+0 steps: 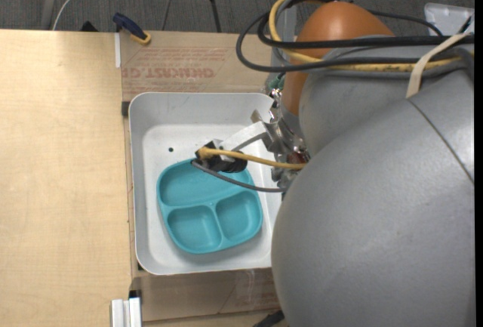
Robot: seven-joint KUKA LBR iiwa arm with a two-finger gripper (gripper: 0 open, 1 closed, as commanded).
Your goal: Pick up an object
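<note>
**Your arm leans in over the bin, with the teal plate just beside its gripper.**
Nearest you, the grey arm (377, 205) covers its own wrist, so you cannot tell whether the gripper (278, 143) is released or clenched. The teal divided plate (211, 216), probably your target, lies flat in the near half of the white bin (143, 189), just left of the gripper. Farther off, printed cardboard (181, 65) and a blue clamp (130, 27) sit at the table (60, 167) edge, well apart.

Wooden bench (60, 167), white bin (162, 125), cardboard sheet (181, 65)
</note>
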